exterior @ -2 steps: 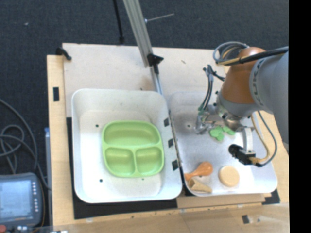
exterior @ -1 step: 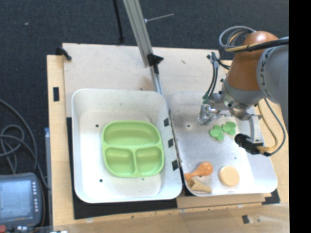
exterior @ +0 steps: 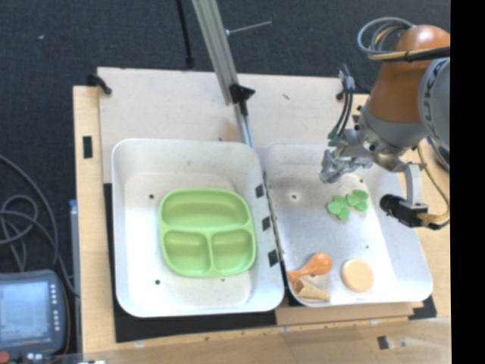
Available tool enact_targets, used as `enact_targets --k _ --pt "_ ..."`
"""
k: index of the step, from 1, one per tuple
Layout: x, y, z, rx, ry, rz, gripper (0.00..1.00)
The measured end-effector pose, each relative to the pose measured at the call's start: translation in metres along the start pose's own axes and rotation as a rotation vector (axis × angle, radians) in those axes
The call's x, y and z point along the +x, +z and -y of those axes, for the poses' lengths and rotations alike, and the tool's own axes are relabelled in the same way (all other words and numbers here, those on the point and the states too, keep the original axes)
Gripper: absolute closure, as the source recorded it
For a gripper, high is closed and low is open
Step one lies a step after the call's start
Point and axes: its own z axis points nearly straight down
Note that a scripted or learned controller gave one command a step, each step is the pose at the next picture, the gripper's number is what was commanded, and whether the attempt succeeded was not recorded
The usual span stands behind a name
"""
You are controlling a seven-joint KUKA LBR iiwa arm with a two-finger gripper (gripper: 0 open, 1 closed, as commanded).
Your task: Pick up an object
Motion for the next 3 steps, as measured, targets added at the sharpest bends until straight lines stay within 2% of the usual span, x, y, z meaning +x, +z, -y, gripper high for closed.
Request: enact_targets --k 2,3 --pt "0.11 0.005 -0.033 0.005 -0.004 -0.002 1.0" --pt "0.164 0.01 -0.038 0.005 -0.005 -0.002 1.0"
